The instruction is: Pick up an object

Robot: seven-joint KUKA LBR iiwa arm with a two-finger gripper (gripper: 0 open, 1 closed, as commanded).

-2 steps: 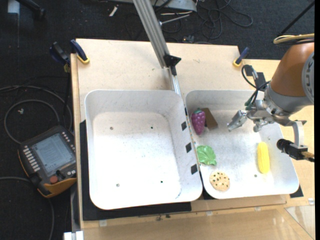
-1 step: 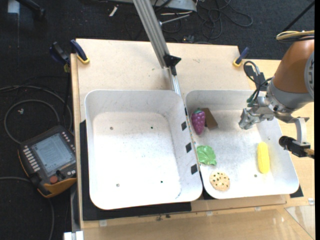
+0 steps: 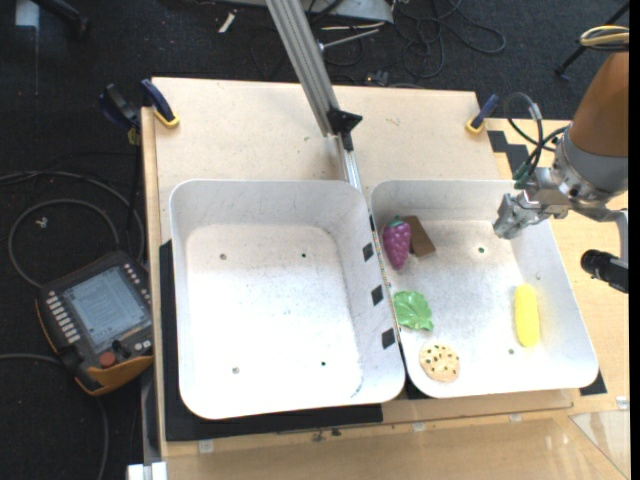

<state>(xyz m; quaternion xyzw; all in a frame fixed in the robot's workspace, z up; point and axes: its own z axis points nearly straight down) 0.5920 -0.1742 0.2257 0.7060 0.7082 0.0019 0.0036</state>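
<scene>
- The gripper hangs over the upper right part of the right bin, near its far wall, with the grey arm reaching in from the right.
- Nothing shows between its fingers. Whether the jaws stand wide or narrow I cannot tell — the tip is small and seen at a slant.
- All the candidate objects lie in the right bin: a purple grape bunch against the left wall, touching a brown block just beside it.
- Below those sits a green leafy piece, also close to the left wall, and a speckled cookie near the front edge.
- A yellow banana-like piece lies alone toward the right side, apart from the others and the nearest to the gripper — likely the easiest target, since no neighbour crowds it.
- The left bin holds no object that I can make out.
- Progress, as I judge it: early. No object is lifted; every one rests on the bin floor. What is left is the whole pick — settle over one object, descend, close on it and raise it clear.
</scene>
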